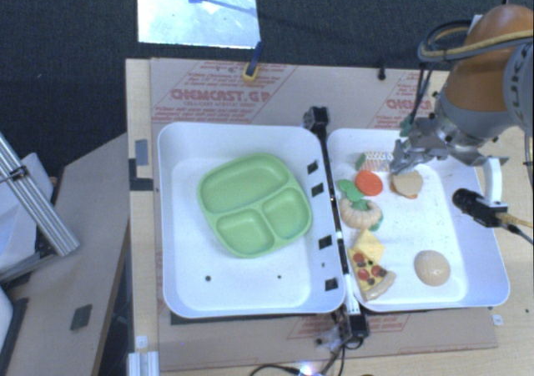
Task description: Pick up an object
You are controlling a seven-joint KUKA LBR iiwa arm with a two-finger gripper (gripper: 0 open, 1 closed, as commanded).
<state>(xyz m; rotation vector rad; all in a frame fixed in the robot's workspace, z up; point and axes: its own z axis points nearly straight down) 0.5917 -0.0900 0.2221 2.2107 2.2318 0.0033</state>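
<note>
My gripper [406, 161] hangs low over the back of the right bin [480, 278], just above a tan bread-like piece [407, 187]. Left of that piece lies a red tomato [369, 183] with green leaves [349, 191] beside it. A shrimp-like ring [360, 214] sits below the tomato. Nearer the front lie a yellow cheese wedge [369, 246], a pizza slice [372, 274] and a beige egg-shaped item [432, 267]. A small pale ridged piece [377, 160] rests at the bin's back. Nothing shows between the fingers.
The left bin [179, 283] holds a green divided plate [253, 203]. A black-clipped divider [327, 199] separates the two bins. Cardboard [217, 91] lies under both. The right bin's right side has bare floor.
</note>
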